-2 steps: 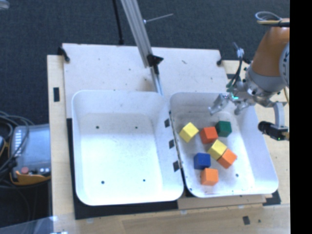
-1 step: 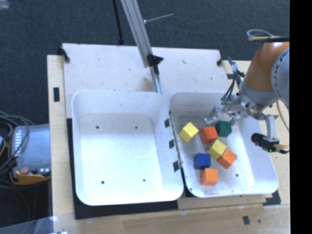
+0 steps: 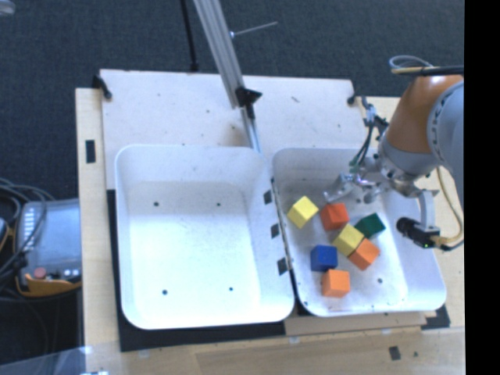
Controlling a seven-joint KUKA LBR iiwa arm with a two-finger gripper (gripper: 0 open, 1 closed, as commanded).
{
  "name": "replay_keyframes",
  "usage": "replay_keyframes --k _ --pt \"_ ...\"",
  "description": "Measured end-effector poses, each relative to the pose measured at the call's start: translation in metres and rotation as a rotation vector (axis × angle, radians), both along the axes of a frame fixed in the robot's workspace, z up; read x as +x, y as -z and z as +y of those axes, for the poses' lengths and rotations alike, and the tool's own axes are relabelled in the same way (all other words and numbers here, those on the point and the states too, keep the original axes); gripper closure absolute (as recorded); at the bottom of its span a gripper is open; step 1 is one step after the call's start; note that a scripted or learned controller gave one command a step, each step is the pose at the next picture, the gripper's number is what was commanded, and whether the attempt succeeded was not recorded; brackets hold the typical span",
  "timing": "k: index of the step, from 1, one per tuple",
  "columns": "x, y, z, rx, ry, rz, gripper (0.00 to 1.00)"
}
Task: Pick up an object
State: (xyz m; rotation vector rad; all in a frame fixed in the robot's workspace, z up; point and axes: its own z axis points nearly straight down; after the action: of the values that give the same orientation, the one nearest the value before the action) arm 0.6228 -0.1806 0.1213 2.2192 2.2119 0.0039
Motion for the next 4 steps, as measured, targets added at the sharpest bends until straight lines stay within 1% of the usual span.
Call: replay_keyframes --k 1,2,3,4 --pt "-0.001 -0.008 -0.001 0.0 0.003 0.002 1.0" --pt "0.006 -0.059 0.006 0.003 -0.007 0.001 1.0" --pt "0.007 -0.114 0.004 0.002 -0.008 0.0 1.0" --pt "0.008 -0.126 0.003 0.003 -0.012 0.004 1.0"
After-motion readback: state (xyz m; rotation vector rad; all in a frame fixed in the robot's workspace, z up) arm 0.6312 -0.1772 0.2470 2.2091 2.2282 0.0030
